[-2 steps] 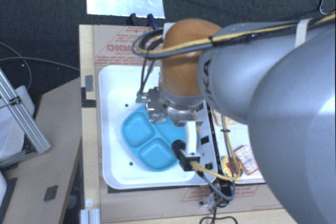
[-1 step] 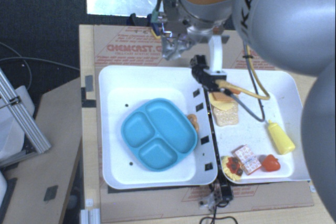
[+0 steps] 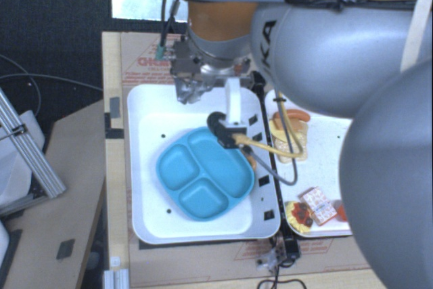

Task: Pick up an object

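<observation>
One view to log: the camera view.

1. Left bin point(image 3: 145, 145): white, shallow.
2. Tray point(image 3: 203, 176): blue, three compartments, lying flat in the left bin, from its centre out toward 5 o'clock. Its 3 o'clock edge is near the bin wall. I take it as the likeliest thing to pick.
3. Gripper point(image 3: 193, 93): over the 12 o'clock end of the left bin. The tray lies at 6 o'clock from it, and the two are apart. I see no object in it. Whether it is released or clenched I cannot tell, as the wrist blocks my sight.
4. Right bin point(image 3: 331, 128): at 3 o'clock of the left one. A hot dog point(image 3: 291, 120) lies near the shared wall, and a packet point(image 3: 318, 205) lies toward 6 o'clock. The arm covers much of the bin.

Risks, as I judge them:
- A straight descent from here meets bare floor at 12 o'clock and misses the tray.
- The tray is broad and low, so only a rim or divider offers a bite. A shallow pinch there may slip as it lifts.
- A push on the tray's edge could drive it against the 3 o'clock wall.
</observation>
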`<state>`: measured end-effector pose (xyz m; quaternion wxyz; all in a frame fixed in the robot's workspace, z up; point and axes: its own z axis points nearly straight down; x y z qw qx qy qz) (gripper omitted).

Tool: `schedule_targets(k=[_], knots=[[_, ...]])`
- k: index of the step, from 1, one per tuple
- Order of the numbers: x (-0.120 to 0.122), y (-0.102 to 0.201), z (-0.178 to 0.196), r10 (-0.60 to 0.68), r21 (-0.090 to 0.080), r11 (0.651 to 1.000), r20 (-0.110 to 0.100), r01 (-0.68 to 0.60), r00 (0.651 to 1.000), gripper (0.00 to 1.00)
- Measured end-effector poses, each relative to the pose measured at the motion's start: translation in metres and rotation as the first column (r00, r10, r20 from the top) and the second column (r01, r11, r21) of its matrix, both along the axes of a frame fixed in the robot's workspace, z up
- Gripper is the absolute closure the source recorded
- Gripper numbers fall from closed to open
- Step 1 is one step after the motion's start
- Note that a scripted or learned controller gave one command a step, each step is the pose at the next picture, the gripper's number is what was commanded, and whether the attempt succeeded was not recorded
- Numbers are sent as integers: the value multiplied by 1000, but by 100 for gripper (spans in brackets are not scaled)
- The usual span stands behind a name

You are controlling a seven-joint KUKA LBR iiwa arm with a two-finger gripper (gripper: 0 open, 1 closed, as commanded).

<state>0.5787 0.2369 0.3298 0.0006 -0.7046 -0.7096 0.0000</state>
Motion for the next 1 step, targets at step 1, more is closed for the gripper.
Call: schedule_targets(k=[1], knots=[[-72, -60, 14, -9, -1, 1000, -1, 9, 1000, 100]])
